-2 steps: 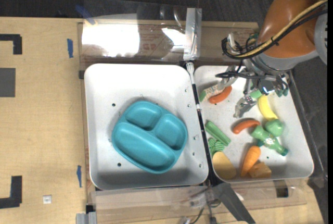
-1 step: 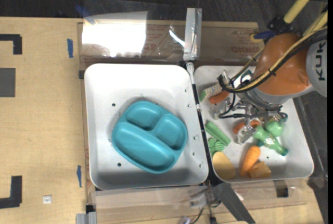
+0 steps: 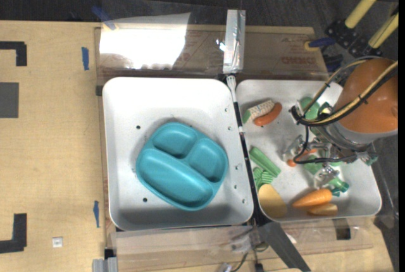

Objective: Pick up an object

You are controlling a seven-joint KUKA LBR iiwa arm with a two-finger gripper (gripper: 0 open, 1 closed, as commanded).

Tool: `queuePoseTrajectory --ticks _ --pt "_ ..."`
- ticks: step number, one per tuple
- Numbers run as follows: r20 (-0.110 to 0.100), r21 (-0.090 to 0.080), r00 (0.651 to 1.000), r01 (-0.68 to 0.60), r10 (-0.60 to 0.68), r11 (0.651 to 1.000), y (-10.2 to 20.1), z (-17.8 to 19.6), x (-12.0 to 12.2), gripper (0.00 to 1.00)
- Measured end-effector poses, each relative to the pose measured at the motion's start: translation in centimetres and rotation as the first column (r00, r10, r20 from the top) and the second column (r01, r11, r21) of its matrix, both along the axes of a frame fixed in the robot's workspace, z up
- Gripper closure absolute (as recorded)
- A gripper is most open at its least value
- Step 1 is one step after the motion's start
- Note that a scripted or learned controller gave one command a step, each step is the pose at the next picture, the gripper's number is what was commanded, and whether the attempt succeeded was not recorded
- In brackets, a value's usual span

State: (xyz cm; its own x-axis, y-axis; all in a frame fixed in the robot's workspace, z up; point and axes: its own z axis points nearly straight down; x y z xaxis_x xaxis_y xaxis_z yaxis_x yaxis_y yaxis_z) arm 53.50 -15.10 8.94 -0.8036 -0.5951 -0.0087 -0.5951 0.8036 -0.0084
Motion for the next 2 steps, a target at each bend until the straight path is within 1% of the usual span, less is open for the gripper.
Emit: queuePoseTrajectory --ticks 1,2 --pt "0.015 0.002 1.0 -0.002 0.001 1.0 0.3 1.3 0.5 1.0" --pt "0.001 0.002 0.999 0.04 -0.04 0.999 3.9 17.6 1.5 1.0"
